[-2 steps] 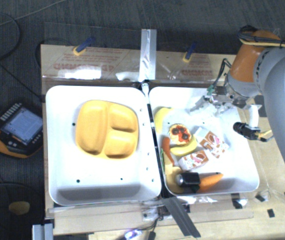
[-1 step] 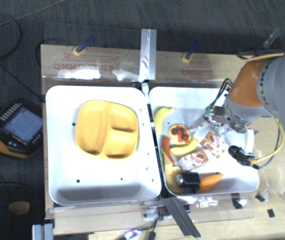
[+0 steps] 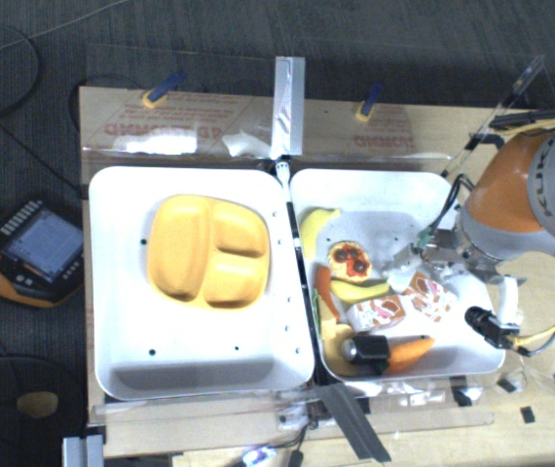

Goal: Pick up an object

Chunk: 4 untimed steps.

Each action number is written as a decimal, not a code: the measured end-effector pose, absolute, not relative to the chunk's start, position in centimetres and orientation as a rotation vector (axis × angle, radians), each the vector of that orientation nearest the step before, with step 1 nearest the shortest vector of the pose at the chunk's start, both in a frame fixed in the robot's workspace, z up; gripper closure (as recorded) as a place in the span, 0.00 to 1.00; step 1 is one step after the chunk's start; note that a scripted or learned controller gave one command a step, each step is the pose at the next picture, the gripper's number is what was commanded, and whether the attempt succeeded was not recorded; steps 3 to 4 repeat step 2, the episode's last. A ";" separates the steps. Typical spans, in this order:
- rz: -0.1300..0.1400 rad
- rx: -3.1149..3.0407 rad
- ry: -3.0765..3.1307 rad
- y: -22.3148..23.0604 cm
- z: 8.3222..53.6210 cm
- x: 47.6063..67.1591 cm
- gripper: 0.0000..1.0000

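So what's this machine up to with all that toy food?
A grey and orange robot arm reaches in from the right over the right bin, which holds a pile of play food: a banana, a carrot, a small pizza slice and some printed packets. Its gripper hangs low near the packets, but nothing is visibly held. The left bin holds a yellow divided tray, untouched.
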<state>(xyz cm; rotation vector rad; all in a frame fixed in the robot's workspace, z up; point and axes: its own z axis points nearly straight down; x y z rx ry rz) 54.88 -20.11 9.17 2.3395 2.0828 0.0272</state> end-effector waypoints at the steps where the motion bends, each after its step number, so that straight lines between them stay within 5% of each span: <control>1: 0.020 2.341 2.086 -20.3 9.7 54.8 1.00; 2: 0.020 2.341 2.088 -20.2 9.7 54.8 0.00; 4: 0.020 2.341 2.088 -20.2 9.7 54.8 0.00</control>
